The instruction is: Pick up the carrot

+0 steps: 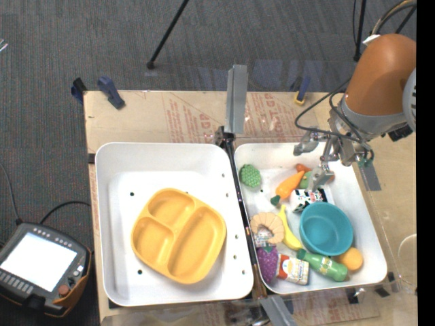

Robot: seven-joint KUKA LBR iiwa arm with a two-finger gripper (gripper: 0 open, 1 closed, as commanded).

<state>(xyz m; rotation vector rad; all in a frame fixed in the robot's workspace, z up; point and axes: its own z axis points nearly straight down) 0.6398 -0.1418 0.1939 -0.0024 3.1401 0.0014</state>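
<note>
just below and left of the gripper [319, 163] lies the carrot [291, 183] in the right bin [370, 223], untouched; whether the gripper is released or clenched i cannot tell.

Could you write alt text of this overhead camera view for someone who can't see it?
A robot gripper hangs just above a toy carrot in the right white bin, crowded with toy food and a teal bowl. The left bin holds a yellow divided plate.

a yellow divided plate [178, 234] lies in the left bin [109, 182]; a teal bowl [327, 228] sits in the right bin [272, 153].
</note>
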